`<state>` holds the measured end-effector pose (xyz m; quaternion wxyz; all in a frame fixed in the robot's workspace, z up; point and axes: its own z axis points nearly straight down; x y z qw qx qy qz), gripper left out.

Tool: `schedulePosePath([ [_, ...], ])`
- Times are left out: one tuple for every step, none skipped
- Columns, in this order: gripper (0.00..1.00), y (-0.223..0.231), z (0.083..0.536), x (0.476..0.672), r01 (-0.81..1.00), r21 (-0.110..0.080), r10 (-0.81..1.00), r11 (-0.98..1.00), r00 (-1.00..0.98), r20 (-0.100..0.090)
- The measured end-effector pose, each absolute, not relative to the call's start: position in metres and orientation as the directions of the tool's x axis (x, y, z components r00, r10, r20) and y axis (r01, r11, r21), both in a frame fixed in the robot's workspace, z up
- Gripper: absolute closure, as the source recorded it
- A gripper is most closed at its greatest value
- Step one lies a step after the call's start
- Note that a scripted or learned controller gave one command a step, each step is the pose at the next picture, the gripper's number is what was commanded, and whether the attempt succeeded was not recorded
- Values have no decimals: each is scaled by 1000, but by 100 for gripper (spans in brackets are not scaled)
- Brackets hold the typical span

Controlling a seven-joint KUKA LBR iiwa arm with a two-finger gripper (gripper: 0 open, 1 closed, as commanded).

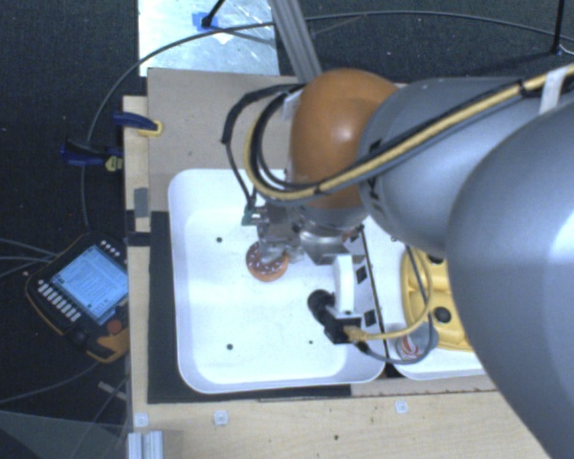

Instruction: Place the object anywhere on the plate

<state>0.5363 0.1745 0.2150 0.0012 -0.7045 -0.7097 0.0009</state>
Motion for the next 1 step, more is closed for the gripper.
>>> schedulePosePath([
  [0,173,216,537,1000,-1,1000,4,-4,0],
])
